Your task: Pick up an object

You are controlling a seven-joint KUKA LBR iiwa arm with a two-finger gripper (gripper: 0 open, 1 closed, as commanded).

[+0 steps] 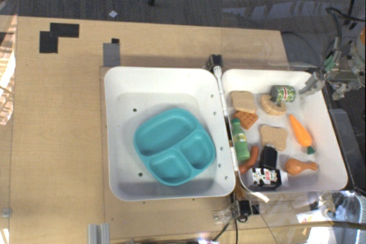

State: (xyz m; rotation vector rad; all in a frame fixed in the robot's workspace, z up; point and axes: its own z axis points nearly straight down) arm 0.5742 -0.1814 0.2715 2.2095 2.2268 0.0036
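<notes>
The camera view looks down on two white bins. The left bin [114,123] holds a teal plate with three sections [174,147]. The right bin [337,171] in the right half of the frame is full of toy food.

The gripper [313,82] sits at the upper right of the frame, just over the far corner of the right bin. I cannot tell how it is set, and nothing shows in it.

The nearest thing to it is a small green can [282,93], lying on its side near the top of the right bin. It touches a tan cookie shape [271,106]. The can looks light and hard, but round and smooth, so I think it could roll or slip. Squeezing it across its curved sides, near the middle, seems best.

Lower down lie an orange carrot [300,131], two slices of toast [245,102], a waffle piece [247,120], a green bottle [239,143], a chicken leg [299,167] and a black and white carton [266,174]. The carrot is long and thin, with space around it, so it looks easy to pinch across its middle.
</notes>
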